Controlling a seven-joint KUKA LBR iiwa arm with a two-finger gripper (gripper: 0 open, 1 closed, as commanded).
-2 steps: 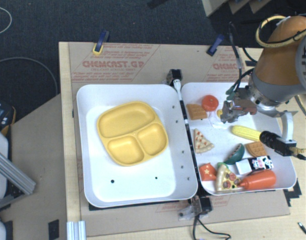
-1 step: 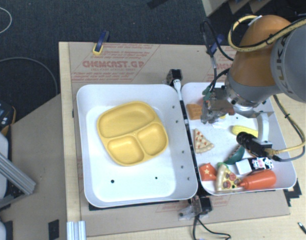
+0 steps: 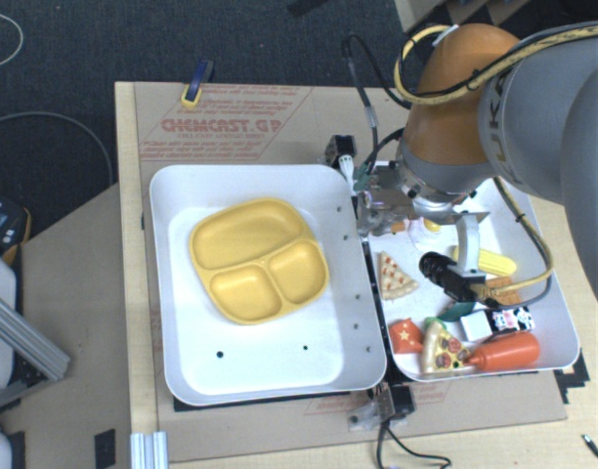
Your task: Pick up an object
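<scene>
Pizza slice [image 3: 397,276] is the toy closest to my gripper [image 3: 380,211], so that is the one I would go for. My gripper hangs over the right bin [image 3: 555,299], close to its left wall and near its far end. My wrist hides my jaws, so I cannot tell if they are apart or together.

The pizza slice lies flat by the left wall, a bit nearer the front edge than I am. It looks thin, so I think I must go down low and pinch it by its sides, or it may slip out. I should also keep off the wall.

More toys lie near the front edge: a small red toy [image 3: 405,334], a second pizza slice [image 3: 438,348] and a long red toy [image 3: 504,352]. A corn cob [image 3: 491,261] lies nearer the right wall. The left bin [image 3: 182,340] holds a yellow plate [image 3: 258,260].
</scene>
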